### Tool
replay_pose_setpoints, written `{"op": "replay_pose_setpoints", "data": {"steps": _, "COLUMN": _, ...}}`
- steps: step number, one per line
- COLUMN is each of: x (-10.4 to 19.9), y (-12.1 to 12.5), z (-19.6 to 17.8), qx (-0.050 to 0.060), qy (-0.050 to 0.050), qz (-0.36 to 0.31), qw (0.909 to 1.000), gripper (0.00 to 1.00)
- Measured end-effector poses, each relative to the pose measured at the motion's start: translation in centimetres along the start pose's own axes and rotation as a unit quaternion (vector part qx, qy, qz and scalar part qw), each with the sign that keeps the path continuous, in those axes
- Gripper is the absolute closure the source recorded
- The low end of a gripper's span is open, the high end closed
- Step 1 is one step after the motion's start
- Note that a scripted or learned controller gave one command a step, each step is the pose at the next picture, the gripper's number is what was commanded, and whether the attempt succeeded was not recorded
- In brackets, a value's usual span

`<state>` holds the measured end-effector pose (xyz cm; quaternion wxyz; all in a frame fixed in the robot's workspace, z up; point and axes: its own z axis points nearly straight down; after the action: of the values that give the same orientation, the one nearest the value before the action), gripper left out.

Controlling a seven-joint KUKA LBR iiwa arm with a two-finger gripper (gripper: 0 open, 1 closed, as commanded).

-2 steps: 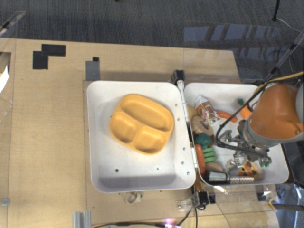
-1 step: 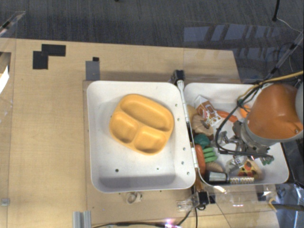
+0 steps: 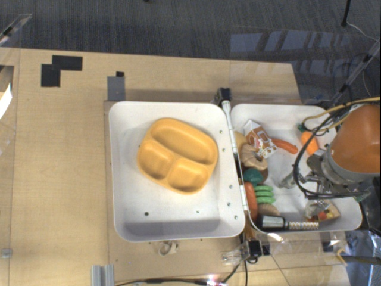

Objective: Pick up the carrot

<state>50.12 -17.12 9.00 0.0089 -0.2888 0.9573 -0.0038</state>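
Carrot (image 3: 286, 146) beside carton (image 3: 260, 140); arm (image 3: 351, 154) overhangs right bin (image 3: 286, 113).

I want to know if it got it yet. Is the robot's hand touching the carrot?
Cannot tell. In the camera view the arm hangs over the right bin, covering its own hand, and the carrot lies just left of it, so no contact or gap shows plainly.

the arm (image 3: 356, 143) enters from the right as a rounded, glossy orange band sitting on a grey ring. below that ring hangs a darker metal wrist section with small brackets and fittings. black cables (image 3: 309, 159) loop out on its left side, one curving in a wide arc, and a thin yellowish cable (image 3: 333, 107) runs along the far edge of the orange part.
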Motion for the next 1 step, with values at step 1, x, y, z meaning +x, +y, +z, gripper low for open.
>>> {"op": "replay_pose_setpoints", "data": {"steps": 1, "x": -3.00, "y": -4.19, "z": 0.17, "qx": -0.002, "qy": 0.002, "qz": 0.133, "qw": 0.9911, "gripper": 0.00}}
